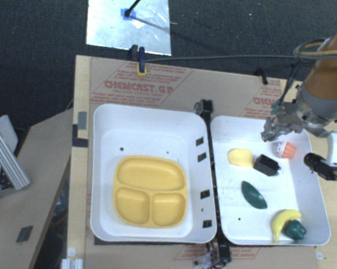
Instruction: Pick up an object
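Where the grey arm (330, 74) with its orange band reaches in from the right of the camera view, the hand (272, 132) hangs over the far part of the right-hand bin (312, 194), near that bin's far edge and well clear of its left wall. Whether the hand is spread or pressed together cannot be told from this angle, and nothing can be seen gripped in it.

Two shallow white bins sit side by side on the tabletop (161, 84), their inner walls touching along the middle. The left-hand bin (152, 115) holds one yellow divided tray (150, 190), lying flat towards that bin's near edge, with one long compartment on the far side and two smaller ones on the near side.

All the loose objects lie in the right-hand bin. A small orange-and-white object (284, 149) lies just beside the hand, towards the bin's right edge. A pale yellow rounded object (241, 157) and a black block (266, 165) lie close together near the bin's middle, the block on the right. Nearer the camera, a dark green oval object (254, 195) lies on a slant, apart from the others. In the near right corner, a yellow banana (282, 221) curves beside a round green object (294, 230), the two touching or nearly so.
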`<action>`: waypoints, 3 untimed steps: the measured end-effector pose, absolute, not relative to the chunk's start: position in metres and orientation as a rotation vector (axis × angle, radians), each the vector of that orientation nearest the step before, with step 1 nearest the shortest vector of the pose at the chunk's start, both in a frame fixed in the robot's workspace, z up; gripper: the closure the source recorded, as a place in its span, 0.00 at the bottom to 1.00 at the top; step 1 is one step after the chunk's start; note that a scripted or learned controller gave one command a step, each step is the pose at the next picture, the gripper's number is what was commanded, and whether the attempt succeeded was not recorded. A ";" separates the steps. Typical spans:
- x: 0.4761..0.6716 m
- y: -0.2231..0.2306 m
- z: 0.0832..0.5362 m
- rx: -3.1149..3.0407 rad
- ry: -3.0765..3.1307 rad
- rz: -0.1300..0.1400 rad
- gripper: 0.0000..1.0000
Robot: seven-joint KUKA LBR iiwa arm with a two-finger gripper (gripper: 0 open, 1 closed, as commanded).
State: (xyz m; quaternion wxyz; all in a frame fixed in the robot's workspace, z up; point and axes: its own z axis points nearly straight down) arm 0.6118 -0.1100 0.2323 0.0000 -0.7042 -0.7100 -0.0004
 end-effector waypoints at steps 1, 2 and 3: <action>0.612 -0.057 0.221 -2.210 -2.232 -0.003 1.00; 0.601 -0.004 0.220 -2.210 -2.231 -0.003 1.00; 0.598 0.049 0.213 -2.210 -2.231 -0.003 1.00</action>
